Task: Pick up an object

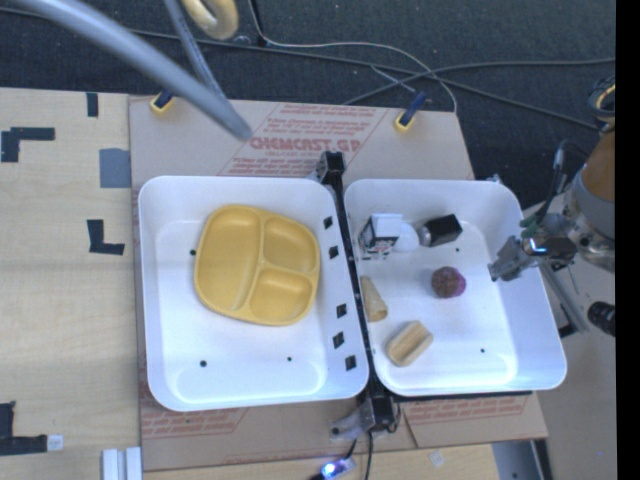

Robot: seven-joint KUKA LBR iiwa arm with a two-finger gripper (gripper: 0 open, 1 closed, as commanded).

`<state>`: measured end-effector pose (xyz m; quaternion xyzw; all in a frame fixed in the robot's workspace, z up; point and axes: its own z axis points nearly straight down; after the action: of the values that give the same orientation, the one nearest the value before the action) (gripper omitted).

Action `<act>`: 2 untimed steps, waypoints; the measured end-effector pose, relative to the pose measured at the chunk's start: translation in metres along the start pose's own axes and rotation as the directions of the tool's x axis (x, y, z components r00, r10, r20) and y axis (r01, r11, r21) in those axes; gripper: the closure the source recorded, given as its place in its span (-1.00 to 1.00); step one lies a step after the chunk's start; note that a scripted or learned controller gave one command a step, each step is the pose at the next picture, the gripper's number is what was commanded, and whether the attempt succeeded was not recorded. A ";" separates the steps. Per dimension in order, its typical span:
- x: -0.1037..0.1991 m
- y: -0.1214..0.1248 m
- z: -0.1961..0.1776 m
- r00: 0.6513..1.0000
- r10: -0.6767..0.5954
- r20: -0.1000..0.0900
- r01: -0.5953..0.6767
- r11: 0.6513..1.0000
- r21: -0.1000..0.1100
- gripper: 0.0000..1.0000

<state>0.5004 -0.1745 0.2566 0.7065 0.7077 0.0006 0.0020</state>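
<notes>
The right bin (pixel 500 368) holds a dark red ball (pixel 448 283), a tan block (pixel 409 343), a pale wedge (pixel 373 299) against the divider, a white and black piece (pixel 385 233) and a small black and silver object (pixel 440 230). My gripper (pixel 518 253) hangs over the bin's right rim, to the right of the ball and apart from it. Nothing shows between its fingers.
The left bin (pixel 170 358) carries a yellow divided plate (pixel 257 264). A black clip strip (pixel 343 288) runs between the two bins. Grey tubes (pixel 150 48) and cables cross the top of the view. Yellow clamps (pixel 408 118) sit on the cardboard behind the bins.
</notes>
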 end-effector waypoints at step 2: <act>0.108 0.030 0.027 1.000 -0.004 -0.002 0.004 1.000 0.005 1.00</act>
<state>0.5298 -0.0662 0.2293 0.7049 0.7093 -0.0005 -0.0007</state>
